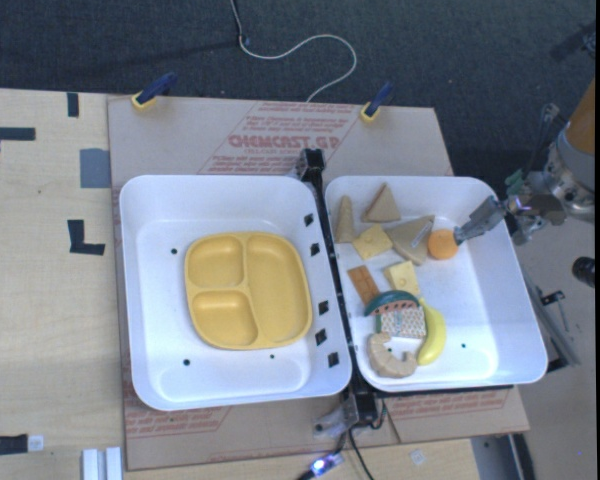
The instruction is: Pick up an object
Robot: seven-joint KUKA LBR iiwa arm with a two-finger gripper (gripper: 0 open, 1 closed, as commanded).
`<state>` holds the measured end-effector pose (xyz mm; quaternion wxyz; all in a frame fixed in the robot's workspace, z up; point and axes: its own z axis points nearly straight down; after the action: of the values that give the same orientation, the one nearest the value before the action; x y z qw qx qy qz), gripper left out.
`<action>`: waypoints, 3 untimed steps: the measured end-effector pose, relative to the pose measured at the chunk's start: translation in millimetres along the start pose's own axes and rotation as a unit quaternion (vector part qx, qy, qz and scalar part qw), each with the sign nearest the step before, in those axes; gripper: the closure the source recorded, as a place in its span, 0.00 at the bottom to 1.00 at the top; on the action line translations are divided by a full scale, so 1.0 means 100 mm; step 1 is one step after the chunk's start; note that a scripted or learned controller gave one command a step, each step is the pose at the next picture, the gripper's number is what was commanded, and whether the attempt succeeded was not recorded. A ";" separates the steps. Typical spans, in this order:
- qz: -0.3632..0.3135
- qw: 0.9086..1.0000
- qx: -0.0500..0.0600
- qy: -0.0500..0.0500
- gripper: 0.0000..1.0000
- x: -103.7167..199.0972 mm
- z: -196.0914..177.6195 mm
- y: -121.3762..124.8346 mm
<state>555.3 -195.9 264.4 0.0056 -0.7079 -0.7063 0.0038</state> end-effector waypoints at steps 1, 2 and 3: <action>-0.002 1.000 -0.006 -0.001 0.00 0.00 -0.07 0.02; -0.002 1.000 -0.003 -0.001 0.00 0.01 0.58 0.04; -0.002 1.000 -0.003 -0.001 0.00 -0.01 1.23 0.04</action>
<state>557.9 -196.5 141.8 0.0033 -0.7066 -0.7076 0.0023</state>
